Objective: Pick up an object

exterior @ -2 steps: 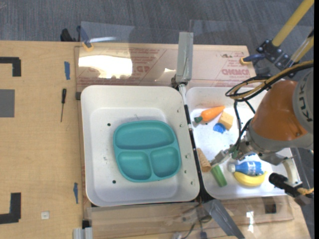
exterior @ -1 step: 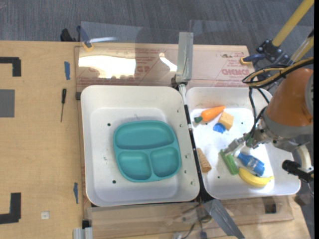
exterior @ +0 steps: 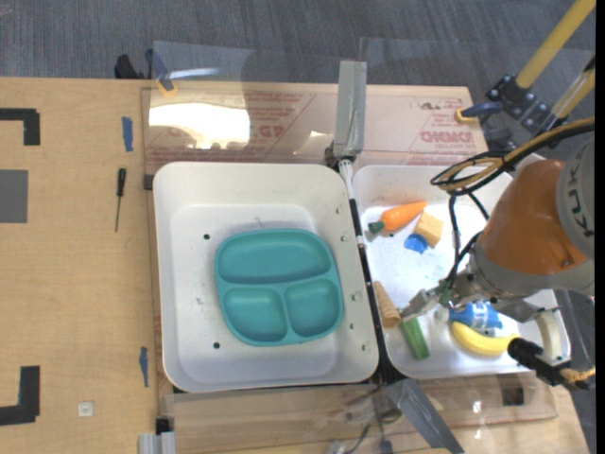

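The arm reaches in from the right and hangs low over the right bin (exterior: pixel 553 372) — that is where the small toys sit. The gripper (exterior: pixel 452 296) is down near the banana (exterior: pixel 480 340), just left of it, but I cannot tell its state. A green stick (exterior: pixel 414 337) and a cork (exterior: pixel 386 305) lie close by on the left. A carrot (exterior: pixel 401 217), a yellow block (exterior: pixel 430 228) and a blue bit (exterior: pixel 415 244) sit farther back. The left bin (exterior: pixel 180 253) holds a teal tray (exterior: pixel 277 284) — out of the way.

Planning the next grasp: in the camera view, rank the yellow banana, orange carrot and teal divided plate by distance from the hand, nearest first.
1. Yellow banana, just right of the hand.
2. Orange carrot, toward the right bin's far end.
3. Teal divided plate, in the left bin.
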You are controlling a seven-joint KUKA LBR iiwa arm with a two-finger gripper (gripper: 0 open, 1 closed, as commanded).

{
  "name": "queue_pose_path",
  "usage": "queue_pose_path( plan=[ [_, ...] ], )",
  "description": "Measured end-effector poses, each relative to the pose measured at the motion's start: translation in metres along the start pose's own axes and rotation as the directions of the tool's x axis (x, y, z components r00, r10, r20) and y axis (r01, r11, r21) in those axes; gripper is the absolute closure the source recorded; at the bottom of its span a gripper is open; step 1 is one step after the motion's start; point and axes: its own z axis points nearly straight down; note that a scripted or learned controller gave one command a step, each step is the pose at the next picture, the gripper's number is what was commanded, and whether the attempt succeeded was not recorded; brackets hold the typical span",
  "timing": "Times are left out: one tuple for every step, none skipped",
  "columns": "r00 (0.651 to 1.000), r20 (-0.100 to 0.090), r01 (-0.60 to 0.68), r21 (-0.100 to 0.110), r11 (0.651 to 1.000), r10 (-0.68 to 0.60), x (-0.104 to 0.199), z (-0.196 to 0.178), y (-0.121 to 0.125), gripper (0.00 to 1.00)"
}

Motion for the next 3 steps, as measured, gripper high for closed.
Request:
queue_pose_path(
  plan=[
    [0.977,0.0,-0.214,-0.001,0.977,0.214,-0.037,0.0,-0.016,0.0],
    [0.977,0.001,-0.213,-0.008,0.977,0.213,-0.037,-0.011,-0.014,1.0],
    [0.977,0.0,-0.214,-0.005,0.977,0.214,-0.037,-0.01,-0.014,0.0]
  ],
)
